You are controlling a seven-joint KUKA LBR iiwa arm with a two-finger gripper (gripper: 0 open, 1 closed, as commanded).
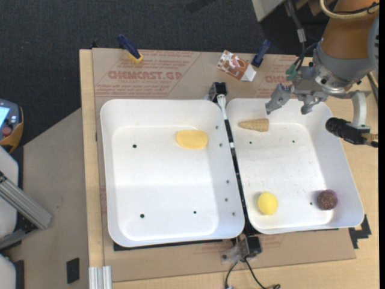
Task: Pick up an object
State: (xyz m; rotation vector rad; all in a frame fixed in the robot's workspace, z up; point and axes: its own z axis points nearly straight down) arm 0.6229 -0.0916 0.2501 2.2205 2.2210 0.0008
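Two shallow white bins are sitting side by side on the bench: the left bin (pixel 120 179) and the right bin (pixel 301 173), touching along a shared middle edge. Four loose things are lying in them. One yellow oval piece (pixel 192 139) is resting alone in the left bin, toward its far edge and nearer the middle divide. Three are lying in the right bin: one tan cone (pixel 254 124) near the far-left corner, one yellow ball (pixel 267 203) near the near edge toward the left, and one dark maroon ball (pixel 326 199) near the near-right corner.

The gripper (pixel 295 102) is hovering over the far edge of the right bin, its two fingers standing spread apart with nothing between them. The cone is lying just beside it, a little toward the left and nearer the camera, not touching the fingers. The two balls are lying well apart from it, across the bin.

The middle of the right bin is showing bare floor between the cone and the balls. One small printed packet (pixel 236 65) is lying on the cardboard beyond the bins.
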